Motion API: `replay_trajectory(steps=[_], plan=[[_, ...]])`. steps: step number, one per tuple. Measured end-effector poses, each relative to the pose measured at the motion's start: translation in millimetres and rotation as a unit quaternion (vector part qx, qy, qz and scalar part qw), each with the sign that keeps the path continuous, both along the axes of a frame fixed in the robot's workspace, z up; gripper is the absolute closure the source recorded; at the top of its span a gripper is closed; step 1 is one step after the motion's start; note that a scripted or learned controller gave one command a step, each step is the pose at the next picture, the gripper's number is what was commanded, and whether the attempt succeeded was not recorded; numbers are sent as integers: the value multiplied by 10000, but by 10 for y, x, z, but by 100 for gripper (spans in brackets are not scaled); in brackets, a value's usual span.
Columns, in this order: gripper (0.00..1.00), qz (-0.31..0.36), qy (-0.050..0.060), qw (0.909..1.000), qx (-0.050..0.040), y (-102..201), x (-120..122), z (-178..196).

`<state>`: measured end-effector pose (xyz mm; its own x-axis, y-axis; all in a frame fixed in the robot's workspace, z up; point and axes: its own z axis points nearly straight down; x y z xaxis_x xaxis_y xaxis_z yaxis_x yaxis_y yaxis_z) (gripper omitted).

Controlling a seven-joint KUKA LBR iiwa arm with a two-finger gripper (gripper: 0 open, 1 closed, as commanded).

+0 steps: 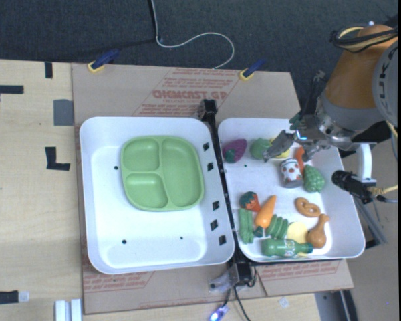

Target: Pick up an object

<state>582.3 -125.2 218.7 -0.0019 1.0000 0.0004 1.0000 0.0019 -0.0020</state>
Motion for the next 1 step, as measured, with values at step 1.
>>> replay_trajectory(steps=[1], plan=[[0, -6, 52, 10000, 16, 345, -789, -373]])
